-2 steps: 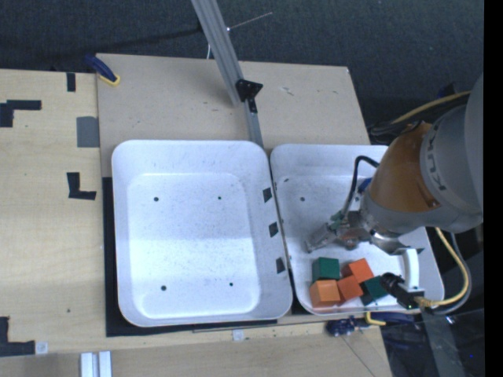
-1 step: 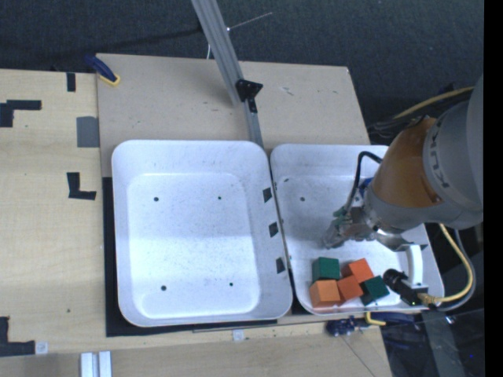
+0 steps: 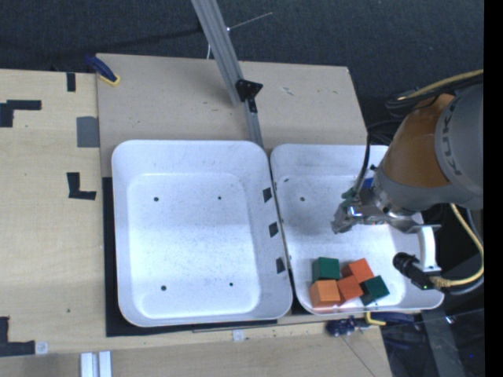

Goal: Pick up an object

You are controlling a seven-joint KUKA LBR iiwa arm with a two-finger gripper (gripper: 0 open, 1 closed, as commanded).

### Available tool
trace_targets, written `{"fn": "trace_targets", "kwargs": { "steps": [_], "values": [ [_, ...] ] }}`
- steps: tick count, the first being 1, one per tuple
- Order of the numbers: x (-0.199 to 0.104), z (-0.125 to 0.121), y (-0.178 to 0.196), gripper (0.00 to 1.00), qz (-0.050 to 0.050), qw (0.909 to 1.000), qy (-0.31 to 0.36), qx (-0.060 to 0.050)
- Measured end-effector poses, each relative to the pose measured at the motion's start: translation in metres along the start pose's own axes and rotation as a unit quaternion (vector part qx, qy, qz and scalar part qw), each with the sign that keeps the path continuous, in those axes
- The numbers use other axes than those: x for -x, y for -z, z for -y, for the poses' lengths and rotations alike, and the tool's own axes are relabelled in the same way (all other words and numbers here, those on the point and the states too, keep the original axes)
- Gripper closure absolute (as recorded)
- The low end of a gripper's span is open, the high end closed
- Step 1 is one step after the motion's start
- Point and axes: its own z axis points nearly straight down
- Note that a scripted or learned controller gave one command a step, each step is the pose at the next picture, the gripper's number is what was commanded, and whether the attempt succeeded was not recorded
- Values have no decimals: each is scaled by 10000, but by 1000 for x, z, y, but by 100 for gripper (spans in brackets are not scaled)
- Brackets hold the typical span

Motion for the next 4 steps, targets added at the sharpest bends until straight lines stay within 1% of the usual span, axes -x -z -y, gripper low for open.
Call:
{"fn": "trace_targets", "kwargs": {
  "steps": [1,2,3,4],
  "values": [
    [10,-2,55,100,6,10000,-7,7],
    [10,-3,95,100,2,10000,-2,2],
    [-41,-17,95,100,-11,10000,23,-21],
    [-89,-48,83,100,-6,10000,21,-20]
  ]
}}
